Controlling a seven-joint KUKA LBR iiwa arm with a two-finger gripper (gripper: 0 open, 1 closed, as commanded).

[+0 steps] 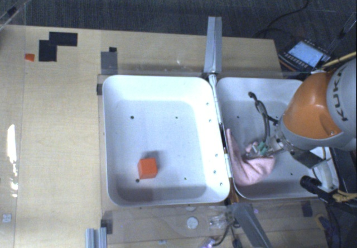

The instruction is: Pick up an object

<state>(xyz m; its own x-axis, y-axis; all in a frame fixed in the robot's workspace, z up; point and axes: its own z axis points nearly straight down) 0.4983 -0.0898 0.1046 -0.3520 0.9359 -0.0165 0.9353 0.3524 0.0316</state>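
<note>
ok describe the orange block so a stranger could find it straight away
Look at the left bin of the two white ones. The block sits near its front edge, left of centre: a small orange cube, alone there, while the pink cloth lies in the right bin.

The arm [329,101] comes in from the right side of the camera view, its grey body showing lettering near the edge. The broad orange band [309,110] sits up and to the right of the jaws, with the grey wrist [304,139] just below it and nearer them. The gripper [261,149] hangs low at the end of the wrist, pointing down and leftward, with a dark cable arching above the jaws.
</note>
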